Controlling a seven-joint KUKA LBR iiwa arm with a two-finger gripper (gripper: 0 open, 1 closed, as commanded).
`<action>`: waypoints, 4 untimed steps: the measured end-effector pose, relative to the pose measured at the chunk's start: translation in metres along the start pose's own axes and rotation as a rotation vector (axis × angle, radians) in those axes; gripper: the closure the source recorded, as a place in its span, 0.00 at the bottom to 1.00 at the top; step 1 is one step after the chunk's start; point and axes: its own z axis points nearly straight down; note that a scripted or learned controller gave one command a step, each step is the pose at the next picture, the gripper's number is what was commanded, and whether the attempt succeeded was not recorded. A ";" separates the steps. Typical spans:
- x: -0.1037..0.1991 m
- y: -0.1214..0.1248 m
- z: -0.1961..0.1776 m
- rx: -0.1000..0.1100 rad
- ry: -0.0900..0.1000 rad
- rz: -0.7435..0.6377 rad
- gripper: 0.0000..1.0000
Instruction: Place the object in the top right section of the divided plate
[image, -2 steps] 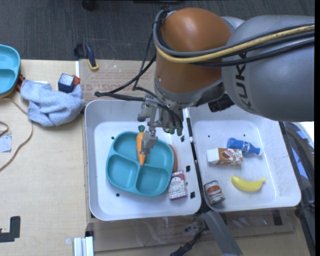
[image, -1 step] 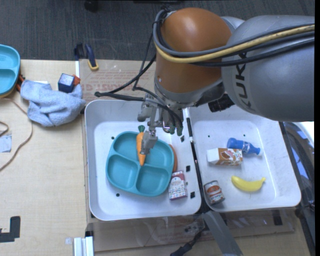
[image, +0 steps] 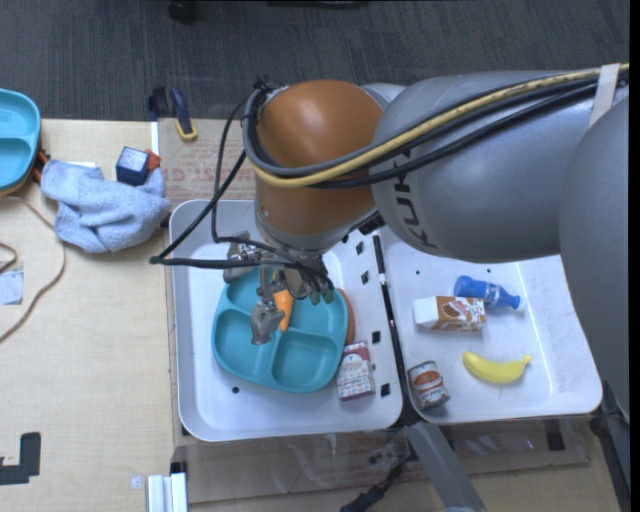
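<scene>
1. Orange object (image: 284, 306) sat between the claw (image: 276, 310) fingers, grasped, over the teal divided plate (image: 300, 360) at frame centre.
2. Plate lay in the left white bin (image: 200, 400).
3. Right bin (image: 560, 390) held a banana (image: 497, 368), blue bottle (image: 488, 293), carton (image: 450, 313).

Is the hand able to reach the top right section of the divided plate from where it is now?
Probably yes. The hand hangs just above the divided plate, an orange object between its fingers, and nothing stands between it and the plate.
</scene>
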 end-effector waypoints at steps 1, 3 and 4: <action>0.016 0.006 -0.113 0.000 -0.005 -0.352 0.00; 0.015 0.004 -0.122 -0.001 -0.008 -0.344 0.00; 0.013 0.002 -0.132 -0.002 -0.014 -0.337 1.00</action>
